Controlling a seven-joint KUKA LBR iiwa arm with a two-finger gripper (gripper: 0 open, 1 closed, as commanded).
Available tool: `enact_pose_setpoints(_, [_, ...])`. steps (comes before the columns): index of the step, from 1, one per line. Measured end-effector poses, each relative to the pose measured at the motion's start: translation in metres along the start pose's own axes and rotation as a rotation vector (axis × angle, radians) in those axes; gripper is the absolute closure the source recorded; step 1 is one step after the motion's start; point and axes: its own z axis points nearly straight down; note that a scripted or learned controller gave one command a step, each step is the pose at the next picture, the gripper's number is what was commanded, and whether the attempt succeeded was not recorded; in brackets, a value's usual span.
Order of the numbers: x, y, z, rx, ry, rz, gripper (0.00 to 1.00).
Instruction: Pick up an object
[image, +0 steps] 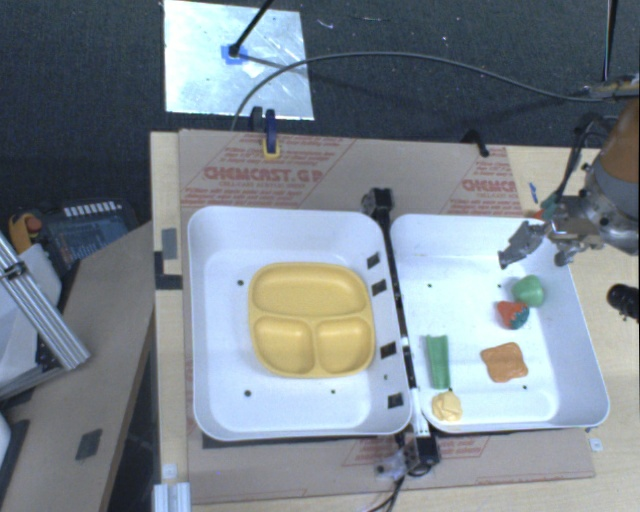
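Red "CHEMCAST GP" print on brown board (300, 165) under bins, partly covered by left bin (215, 300); mirrored copy near right bin (580, 400) hard to read. Yellow tray (305, 318) in left bin. Right bin landmark: green ball (529, 290), red-teal piece (512, 314), orange piece (503, 361), green stick (438, 360), yellow lump (446, 405) inside. Gripper (545, 243) over its far right part, above ball, fingers apart, gripping nothing; arm cut off at frame edge
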Motion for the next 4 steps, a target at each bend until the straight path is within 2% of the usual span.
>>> enact_pose_setpoints(1, [0.0,0.002,-0.007,-0.012,-0.002,-0.003,0.0])
enact_pose_setpoints(4, [-0.013,0.001,0.122,-0.009,-0.001,0.0,0.0])
